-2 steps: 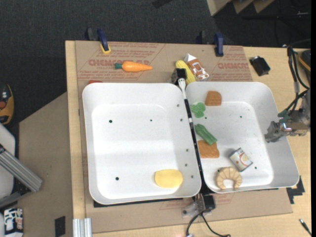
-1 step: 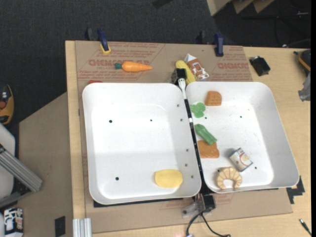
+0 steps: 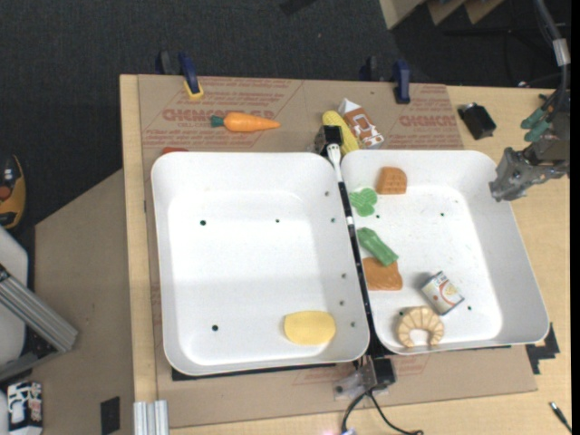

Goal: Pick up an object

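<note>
Several objects lie in the right bin (image 3: 507, 243), all to the left of your end effector (image 3: 509, 181) at its right rim; you cannot tell its state.

We see two bins side by side on the worktop (image 3: 136, 243): a lone disc (image 3: 309, 327) in the left bin (image 3: 181, 188), several items in the right bin (image 3: 489, 243), a carrot (image 3: 249, 123) behind.

The robot's gripper (image 3: 515, 178) is a blocky grey metal piece with dull, angular faces. Above it sits darker hardware with small teal-green fittings and thin cables (image 3: 541, 120). A dark cable (image 3: 544, 12) curves down from the top corner toward a pale grey housing at the frame's edge.
</note>
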You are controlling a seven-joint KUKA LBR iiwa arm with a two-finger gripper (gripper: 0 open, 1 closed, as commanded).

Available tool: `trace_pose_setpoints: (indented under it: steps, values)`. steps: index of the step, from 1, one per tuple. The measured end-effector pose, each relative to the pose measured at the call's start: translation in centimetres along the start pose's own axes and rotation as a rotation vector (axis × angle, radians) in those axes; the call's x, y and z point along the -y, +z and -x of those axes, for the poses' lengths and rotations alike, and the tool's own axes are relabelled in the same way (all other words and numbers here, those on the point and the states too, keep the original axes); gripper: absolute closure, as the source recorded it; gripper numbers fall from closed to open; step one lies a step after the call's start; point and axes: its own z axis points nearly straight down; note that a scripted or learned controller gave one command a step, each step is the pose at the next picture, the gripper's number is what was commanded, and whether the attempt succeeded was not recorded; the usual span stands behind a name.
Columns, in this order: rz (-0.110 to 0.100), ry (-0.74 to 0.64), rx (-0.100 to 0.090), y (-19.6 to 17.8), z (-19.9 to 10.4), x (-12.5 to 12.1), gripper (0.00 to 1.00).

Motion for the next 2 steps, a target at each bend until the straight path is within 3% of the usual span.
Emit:
trace_pose_setpoints:
  steps: [1,2]
  values:
    - [-0.006,-0.009,-0.001,8.3,-15.2,0.1,1.0]
    - [-0.002,0.011,0.003,10.7,-12.4,-0.1,1.0]
